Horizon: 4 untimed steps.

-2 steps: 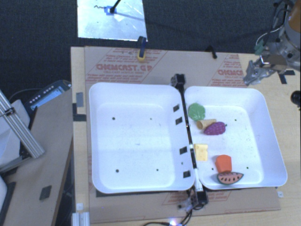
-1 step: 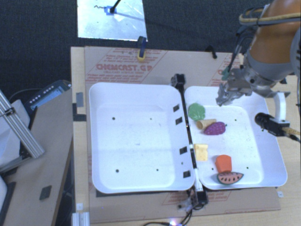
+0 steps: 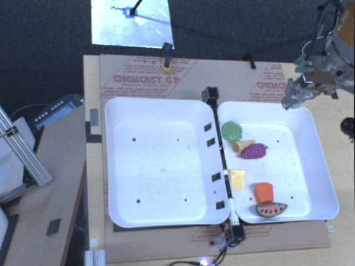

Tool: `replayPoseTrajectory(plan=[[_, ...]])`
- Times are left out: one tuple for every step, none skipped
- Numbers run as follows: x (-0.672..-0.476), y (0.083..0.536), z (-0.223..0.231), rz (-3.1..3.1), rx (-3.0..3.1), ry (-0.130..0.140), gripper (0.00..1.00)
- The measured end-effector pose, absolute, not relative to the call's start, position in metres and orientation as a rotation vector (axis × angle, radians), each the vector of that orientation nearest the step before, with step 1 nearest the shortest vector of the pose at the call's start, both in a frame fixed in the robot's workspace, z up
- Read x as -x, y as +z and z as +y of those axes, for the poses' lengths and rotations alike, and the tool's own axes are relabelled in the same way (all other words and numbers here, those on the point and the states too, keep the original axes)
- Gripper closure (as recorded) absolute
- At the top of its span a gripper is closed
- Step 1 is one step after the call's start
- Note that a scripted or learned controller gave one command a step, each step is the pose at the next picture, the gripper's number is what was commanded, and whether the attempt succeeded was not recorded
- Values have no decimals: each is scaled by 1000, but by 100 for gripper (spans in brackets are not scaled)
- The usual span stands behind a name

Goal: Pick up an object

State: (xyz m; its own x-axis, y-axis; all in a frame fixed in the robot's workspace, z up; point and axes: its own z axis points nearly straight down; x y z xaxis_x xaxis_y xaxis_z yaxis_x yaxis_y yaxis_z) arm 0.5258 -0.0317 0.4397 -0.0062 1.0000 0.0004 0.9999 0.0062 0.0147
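The right bin (image 3: 310,148) holds several toy foods. A green leafy piece (image 3: 232,131) lies near its back left, with a tan cone (image 3: 242,145) and a purple grape bunch (image 3: 253,151) just in front of it. A yellow cheese block (image 3: 237,179) sits by the divider. An orange block (image 3: 264,192) and a watermelon slice (image 3: 271,209) rest near the front edge. My gripper (image 3: 292,97) hangs above the right bin's back right rim, well away from all the objects, with nothing visible in it.
The left bin (image 3: 161,159) sits beside the right one, joined by a black clipped divider (image 3: 219,154). A shiny metal sheet (image 3: 132,15) lies at the back. A yellow and blue clamp (image 3: 166,57) stands on the board's far edge. Equipment lies at the left.
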Motion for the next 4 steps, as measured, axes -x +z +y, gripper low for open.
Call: replayPoseTrajectory(plan=[[-491,233,35,2239,-2221,-16,100],[-520,181,59,2230,-2217,-3,100],[-551,402,101,2223,-2204,29,100],[-528,234,173,2239,-2217,-17,100]])
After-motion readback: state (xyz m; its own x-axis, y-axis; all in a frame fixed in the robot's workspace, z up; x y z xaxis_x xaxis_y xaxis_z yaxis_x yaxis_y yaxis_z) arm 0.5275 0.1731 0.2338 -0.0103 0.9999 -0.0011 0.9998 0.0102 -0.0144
